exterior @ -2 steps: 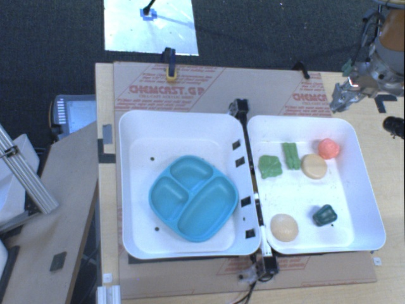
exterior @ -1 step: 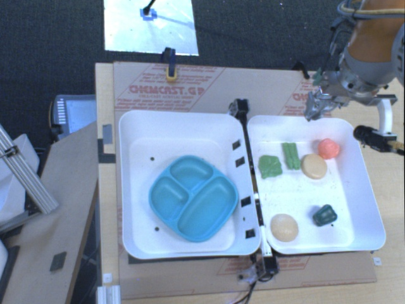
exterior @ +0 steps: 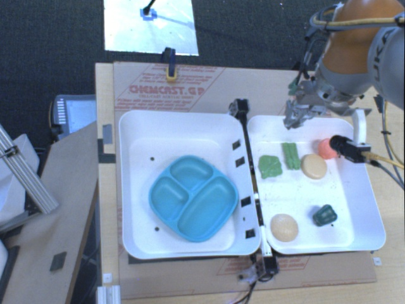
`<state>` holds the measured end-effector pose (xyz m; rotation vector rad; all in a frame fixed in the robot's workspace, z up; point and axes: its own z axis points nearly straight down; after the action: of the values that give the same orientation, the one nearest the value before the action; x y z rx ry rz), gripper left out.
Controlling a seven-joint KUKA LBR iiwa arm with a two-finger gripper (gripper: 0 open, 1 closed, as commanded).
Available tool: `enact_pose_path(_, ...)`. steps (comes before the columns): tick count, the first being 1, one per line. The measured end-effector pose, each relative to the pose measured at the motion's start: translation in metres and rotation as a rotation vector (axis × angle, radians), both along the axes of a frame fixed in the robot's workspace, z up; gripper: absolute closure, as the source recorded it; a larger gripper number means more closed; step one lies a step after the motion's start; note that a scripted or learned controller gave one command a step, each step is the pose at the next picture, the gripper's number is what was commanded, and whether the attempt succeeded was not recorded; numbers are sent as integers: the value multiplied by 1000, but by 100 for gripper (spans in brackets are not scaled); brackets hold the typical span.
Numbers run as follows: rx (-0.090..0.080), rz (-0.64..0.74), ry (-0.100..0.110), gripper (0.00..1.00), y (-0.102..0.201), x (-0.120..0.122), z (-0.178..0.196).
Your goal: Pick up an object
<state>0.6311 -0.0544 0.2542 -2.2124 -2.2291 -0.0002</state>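
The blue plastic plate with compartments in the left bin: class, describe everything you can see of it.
The blue plastic plate with compartments is a rounded-square, light blue tray, seemingly smooth plastic, split into three hollows: two small, one longer. It lies flat, turned cornerwise, on the floor of the left white bin, toward its near right. Nothing rests in it or touches it.

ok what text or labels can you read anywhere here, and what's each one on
"CHEMCAST GP" in red, on the brown protective sheet under the white bins.
Smaller red lines above and below it on that sheet: too blurred to read.
More faint red print on the sheet's front edge below the bins: unreadable.
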Motion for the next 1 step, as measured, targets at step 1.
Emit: enact_pose_path(1,-1,0,-3,100,59,-2,-7)
